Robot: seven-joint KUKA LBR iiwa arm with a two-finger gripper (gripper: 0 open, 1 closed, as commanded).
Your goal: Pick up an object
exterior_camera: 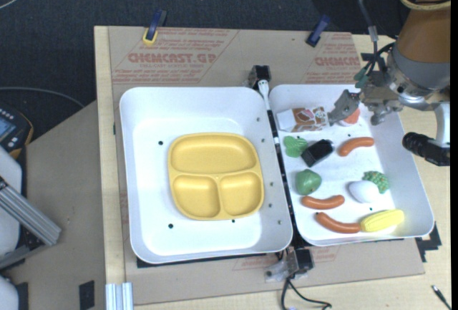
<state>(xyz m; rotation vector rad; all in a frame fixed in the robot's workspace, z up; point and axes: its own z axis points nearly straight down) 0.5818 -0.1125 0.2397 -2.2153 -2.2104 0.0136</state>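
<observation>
I have the gripper (348,107) low over the right bin's (422,190) far edge, fingers apparently pinching a small orange piece (350,115), though the view is too coarse to be sure. Sausages, greens, a black block (317,152) and corn (381,220) lie nearer. The yellow tray (215,175) sits mid left bin (143,158).

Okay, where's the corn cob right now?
The corn cob lies in the right bin, near its front right corner, against the end of a sausage and just below the white egg.
</observation>
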